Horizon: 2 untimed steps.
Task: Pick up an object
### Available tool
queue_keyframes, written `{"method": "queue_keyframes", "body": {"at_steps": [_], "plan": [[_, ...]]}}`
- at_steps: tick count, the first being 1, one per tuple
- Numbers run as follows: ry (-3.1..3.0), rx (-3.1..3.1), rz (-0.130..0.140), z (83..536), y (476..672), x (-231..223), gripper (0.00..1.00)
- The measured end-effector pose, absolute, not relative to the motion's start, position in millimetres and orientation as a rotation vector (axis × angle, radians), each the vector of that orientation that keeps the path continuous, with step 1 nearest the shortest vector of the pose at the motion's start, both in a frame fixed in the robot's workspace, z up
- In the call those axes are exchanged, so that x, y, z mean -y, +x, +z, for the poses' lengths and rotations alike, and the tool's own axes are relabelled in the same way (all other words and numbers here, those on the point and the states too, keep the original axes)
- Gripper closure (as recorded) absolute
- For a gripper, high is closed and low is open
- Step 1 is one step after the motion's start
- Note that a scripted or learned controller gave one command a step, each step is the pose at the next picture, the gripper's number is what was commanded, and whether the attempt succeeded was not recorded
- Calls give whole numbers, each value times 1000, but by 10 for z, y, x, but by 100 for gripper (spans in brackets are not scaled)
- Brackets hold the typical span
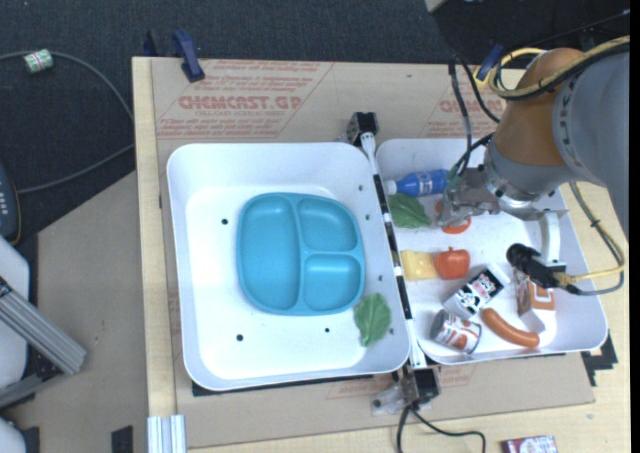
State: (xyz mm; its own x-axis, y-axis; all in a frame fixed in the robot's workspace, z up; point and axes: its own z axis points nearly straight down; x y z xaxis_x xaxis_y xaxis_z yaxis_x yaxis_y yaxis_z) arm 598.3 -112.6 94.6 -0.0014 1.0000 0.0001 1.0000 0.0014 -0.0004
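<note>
My gripper hangs low over the back left part of the right bin, at the end of the grey arm with its orange band. A small red-orange piece lies directly under the gripper tip, partly hidden by it. Just left of it lie a green leaf and a blue bottle. A red tomato and a yellow cheese wedge sit a little nearer the front.
The right bin also holds a black-and-white carton, a can, a sausage and a brown-and-white item. The left bin holds a blue divided plate and a green leaf.
</note>
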Motion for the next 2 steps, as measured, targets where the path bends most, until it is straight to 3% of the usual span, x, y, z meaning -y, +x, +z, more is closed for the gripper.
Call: {"method": "queue_keyframes", "body": {"at_steps": [1,2], "plan": [[-2220,2222,1,945,5982,1126,0],[-2221,2224,-1,1046,5986,1129,100]]}}
